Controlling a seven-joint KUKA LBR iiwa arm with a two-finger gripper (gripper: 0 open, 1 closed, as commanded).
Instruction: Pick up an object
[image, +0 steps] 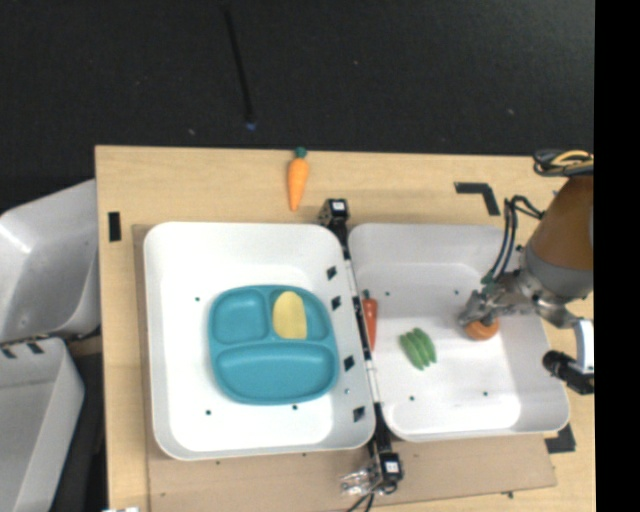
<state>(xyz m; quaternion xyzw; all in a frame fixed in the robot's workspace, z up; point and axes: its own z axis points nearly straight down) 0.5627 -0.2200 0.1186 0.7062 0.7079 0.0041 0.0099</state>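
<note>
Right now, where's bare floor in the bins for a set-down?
Left bin: only a margin around the blue tray. Right bin: free along the near wall below the green vegetable, and the far-left corner. Crowded near the gripper and orange object.

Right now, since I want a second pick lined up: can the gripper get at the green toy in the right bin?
Probably yes. The green toy lies alone on the right bin's open floor, nothing over it. The gripper is close by to its right, down at a small orange object.
</note>
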